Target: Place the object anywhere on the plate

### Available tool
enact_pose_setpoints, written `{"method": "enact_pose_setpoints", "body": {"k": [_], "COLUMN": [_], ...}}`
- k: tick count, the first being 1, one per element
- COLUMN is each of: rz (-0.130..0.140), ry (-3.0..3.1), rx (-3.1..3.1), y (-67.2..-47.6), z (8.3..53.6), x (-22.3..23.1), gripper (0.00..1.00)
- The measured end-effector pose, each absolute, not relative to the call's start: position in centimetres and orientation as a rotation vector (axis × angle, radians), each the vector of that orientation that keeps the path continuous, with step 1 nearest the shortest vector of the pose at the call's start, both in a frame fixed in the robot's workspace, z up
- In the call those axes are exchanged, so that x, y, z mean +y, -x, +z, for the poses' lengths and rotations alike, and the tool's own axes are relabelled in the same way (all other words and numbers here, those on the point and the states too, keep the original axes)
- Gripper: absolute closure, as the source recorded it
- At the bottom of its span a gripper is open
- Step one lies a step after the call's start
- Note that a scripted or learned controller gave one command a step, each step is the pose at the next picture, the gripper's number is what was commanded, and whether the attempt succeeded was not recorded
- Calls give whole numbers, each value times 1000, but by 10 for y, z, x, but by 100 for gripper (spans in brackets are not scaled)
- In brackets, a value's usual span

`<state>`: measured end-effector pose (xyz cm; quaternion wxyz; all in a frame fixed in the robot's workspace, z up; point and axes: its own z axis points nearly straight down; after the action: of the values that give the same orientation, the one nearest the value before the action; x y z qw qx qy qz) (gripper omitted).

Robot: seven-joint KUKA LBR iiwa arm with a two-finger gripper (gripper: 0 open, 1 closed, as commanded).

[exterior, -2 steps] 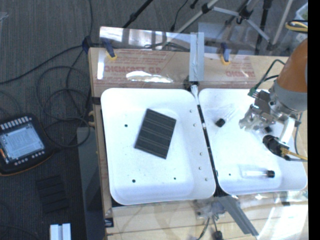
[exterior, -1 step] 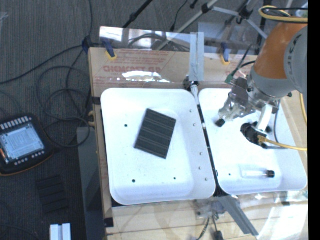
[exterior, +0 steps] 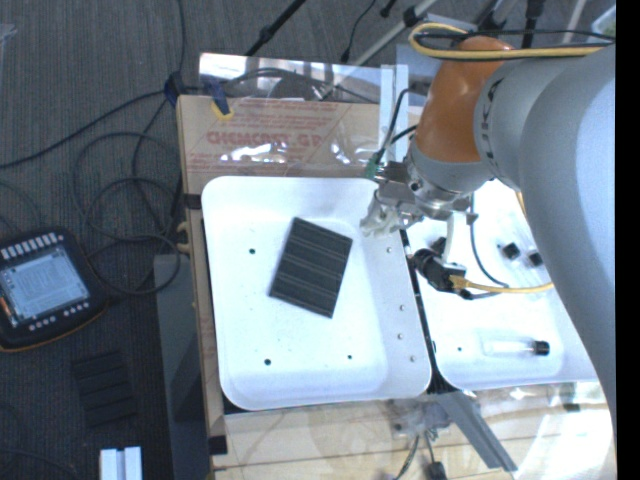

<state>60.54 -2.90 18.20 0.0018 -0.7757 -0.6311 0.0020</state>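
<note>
Two white bins side by side, left bin (exterior: 230, 368) bearing one dark ribbed plate (exterior: 311, 266) lying flat and tilted near its middle, right bin (exterior: 500, 373) holding one small white pen-like object (exterior: 515, 347) near its front edge, grey arm (exterior: 560, 118) bent down from the right, gripper (exterior: 400, 208) low over the rim between the bins, finger state impossible to tell.

Pendant (exterior: 40, 288): lay on the dark floor at 9 o'clock, screen lit.
Cables (exterior: 110, 168): looped over the floor between pendant and bench.
Cardboard (exterior: 285, 133): stood at 12 o'clock behind the bins, red print on it.
Tripod legs (exterior: 310, 3): crossed the floor at 12 to 1 o'clock.
Ribbed pad (exterior: 105, 388): lay on the floor at 8 o'clock.
</note>
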Motion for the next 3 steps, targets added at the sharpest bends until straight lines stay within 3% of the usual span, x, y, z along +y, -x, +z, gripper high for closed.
{"method": "enact_pose_setpoints", "body": {"k": [1,2,3], "rz": [6,2,4], "ry": [2434,2007,1834], "rx": [-1980,-2417,-2553], "y": [-605,-570,-531], "z": [182,279,332], "x": [-29,-6,-62], "gripper": [0,0,0]}}
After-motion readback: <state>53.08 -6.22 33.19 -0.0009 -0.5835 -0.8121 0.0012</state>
